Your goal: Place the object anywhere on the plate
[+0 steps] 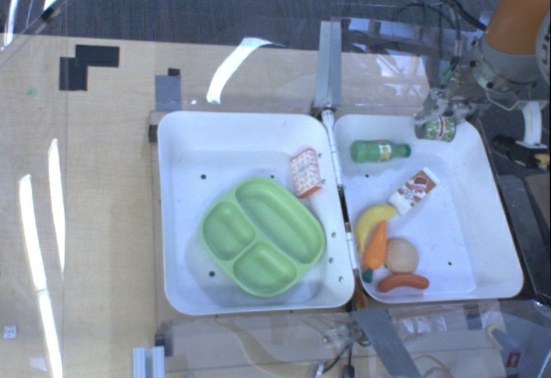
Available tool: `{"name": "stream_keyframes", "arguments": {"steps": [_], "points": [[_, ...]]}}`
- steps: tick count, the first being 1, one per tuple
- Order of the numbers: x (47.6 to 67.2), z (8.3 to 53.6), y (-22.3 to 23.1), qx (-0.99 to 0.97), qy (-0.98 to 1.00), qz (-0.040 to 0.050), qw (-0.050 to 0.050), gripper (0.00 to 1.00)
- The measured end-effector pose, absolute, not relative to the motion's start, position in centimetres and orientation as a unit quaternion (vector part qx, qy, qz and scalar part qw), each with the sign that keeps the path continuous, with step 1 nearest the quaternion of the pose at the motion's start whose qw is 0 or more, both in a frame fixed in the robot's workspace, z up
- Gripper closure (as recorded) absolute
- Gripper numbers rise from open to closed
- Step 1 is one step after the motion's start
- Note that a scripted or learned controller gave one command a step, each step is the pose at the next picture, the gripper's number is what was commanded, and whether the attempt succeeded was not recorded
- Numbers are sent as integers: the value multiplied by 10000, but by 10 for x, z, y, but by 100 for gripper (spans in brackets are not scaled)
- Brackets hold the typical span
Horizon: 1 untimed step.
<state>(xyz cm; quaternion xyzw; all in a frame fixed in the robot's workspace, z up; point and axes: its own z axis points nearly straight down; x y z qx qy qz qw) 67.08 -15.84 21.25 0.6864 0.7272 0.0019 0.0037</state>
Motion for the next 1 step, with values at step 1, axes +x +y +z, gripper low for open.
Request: {"name": "stream_keyframes", "arguments": {"steps": [1], "points": [[618,214,-105,7003,7138,20,20,100]]}}
